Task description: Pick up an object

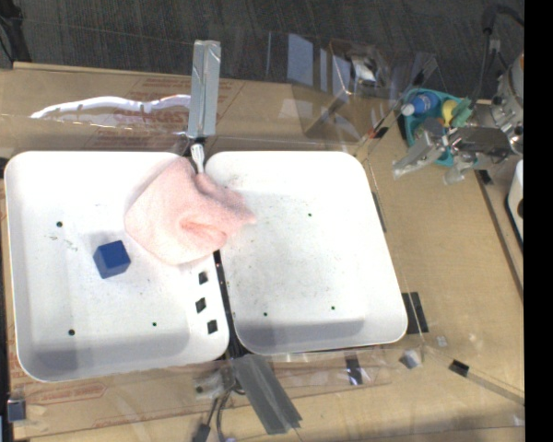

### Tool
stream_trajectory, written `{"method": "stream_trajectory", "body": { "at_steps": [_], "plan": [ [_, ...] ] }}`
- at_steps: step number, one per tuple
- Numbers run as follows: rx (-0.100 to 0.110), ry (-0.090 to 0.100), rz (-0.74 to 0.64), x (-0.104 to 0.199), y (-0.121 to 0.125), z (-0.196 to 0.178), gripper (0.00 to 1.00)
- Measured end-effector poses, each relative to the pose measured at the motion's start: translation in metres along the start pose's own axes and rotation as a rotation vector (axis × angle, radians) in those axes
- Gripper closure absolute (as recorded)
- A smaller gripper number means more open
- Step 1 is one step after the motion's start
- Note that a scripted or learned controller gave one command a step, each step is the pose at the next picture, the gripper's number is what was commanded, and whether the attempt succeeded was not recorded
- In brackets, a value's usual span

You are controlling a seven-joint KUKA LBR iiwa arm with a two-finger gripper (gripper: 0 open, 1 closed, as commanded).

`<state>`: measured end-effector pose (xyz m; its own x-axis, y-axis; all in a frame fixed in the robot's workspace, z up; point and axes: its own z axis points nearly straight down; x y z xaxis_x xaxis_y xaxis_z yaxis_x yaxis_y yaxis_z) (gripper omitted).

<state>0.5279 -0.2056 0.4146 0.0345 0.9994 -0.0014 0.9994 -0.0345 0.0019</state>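
A crumpled pink cloth (186, 215) lies over the divider between the two white bins, mostly in the left bin (37, 191), with one corner reaching into the right bin (350, 274). A small blue cube (112, 258) rests on the left bin's floor, left of and below the cloth. My gripper (422, 157) hangs outside the bins, off the right bin's upper right corner, far from both objects. Nothing is seen held in it.
Both bins sit on a brown bench (452, 274). A grey bracket (205, 81) stands behind the divider, and another (267, 399) lies at the front. Clear plastic sheeting (120, 111) lies behind the left bin. Blue and yellow fittings (435, 109) sit beside the gripper.
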Motion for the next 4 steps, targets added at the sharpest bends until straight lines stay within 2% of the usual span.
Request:
{"method": "stream_trajectory", "body": {
  "at_steps": [1, 2, 3, 4],
  "plan": [
    [0.004, 0.000, 0.007, 0.088, -0.004, 0.117, 0.00],
    [0.004, 0.000, 0.349, 0.056, 0.026, 0.099, 0.00],
    [0.007, 0.000, 0.338, 0.057, 0.027, 0.089, 1.00],
    [0.008, 0.000, 0.337, 0.057, 0.027, 0.089, 0.00]
  ]
}}
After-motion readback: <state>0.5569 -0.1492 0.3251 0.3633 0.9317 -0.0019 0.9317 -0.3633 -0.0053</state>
